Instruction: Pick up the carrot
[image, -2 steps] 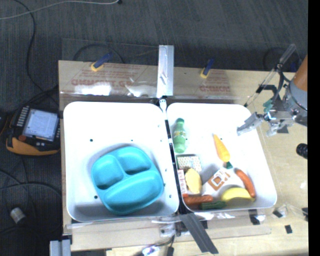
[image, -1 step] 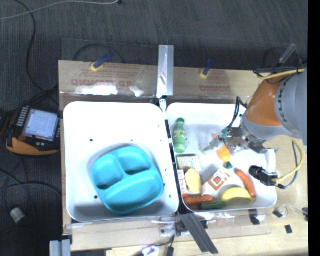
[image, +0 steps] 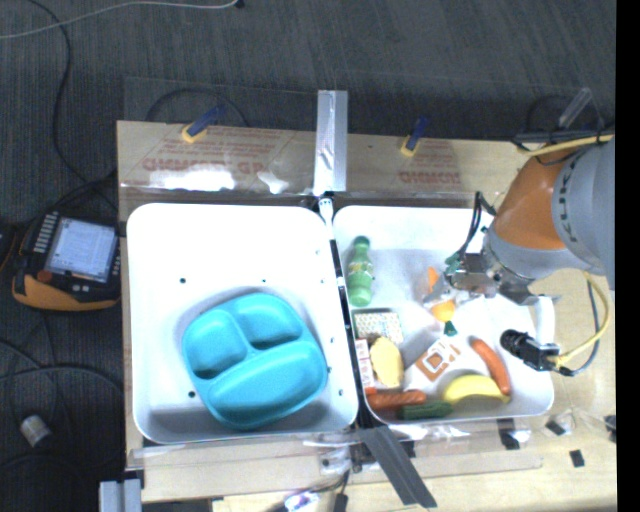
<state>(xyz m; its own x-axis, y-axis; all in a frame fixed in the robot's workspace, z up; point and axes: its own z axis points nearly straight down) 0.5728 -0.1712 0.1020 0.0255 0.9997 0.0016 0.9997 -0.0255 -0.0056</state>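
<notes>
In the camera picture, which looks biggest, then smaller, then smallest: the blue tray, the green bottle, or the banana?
1. Blue tray, by far the biggest.
2. Green bottle.
3. Banana, though it looks close to the bottle, so that order is unsure.

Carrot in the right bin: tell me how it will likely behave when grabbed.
The carrot looks small, so probably light. It seems tapered and smooth, so it may slip or roll as the gripper closes. It lies beside a small green piece, which might get nudged.

Glossy plastic tray (image: 255, 362) (white bins (image: 160, 240) matt)
</notes>
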